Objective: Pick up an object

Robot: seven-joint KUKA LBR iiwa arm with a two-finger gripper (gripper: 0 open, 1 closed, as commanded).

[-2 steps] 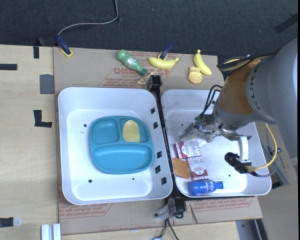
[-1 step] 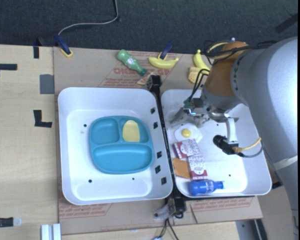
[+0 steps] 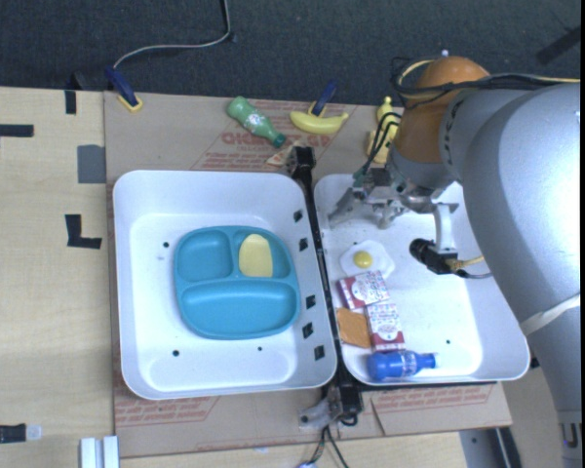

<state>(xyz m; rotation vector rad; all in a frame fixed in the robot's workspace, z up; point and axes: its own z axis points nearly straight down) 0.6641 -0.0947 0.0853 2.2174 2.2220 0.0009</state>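
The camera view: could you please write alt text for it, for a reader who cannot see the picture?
A grey robot arm reaches from the right, its gripper over the back of the right bin, which holds a fried egg, a red packet, a cracker and a blue bottle. The left bin holds a blue tray with a yellow piece.

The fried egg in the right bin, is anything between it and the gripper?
Nothing visible stands between them. The fried egg lies on bare bin floor, and the gripper sits just beyond it toward the back wall of the right bin. The packets lie on the egg's near side.
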